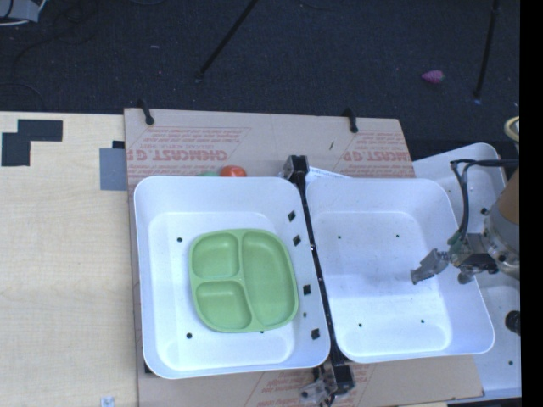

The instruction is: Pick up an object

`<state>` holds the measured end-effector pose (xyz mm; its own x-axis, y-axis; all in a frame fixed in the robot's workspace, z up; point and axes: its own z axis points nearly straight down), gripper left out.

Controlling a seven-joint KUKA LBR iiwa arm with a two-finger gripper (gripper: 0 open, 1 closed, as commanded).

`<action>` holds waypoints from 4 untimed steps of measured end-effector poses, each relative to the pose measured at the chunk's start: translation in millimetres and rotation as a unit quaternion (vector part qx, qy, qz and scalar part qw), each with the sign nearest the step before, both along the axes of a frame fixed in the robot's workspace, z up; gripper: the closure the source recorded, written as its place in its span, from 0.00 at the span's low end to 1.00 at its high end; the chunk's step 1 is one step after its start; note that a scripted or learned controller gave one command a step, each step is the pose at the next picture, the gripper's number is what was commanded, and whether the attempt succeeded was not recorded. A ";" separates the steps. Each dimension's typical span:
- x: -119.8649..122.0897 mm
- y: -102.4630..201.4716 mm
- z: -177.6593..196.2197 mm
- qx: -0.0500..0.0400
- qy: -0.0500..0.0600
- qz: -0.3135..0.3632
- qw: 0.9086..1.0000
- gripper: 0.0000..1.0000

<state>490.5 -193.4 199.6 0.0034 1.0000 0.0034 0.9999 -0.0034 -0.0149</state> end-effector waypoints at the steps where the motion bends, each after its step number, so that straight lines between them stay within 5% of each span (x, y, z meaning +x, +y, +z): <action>1: 3.1 0.0 6.5 -0.002 -0.007 0.002 1.000 0.00; 4: 6.3 3.0 -112.7 -0.001 -0.006 0.001 1.000 0.00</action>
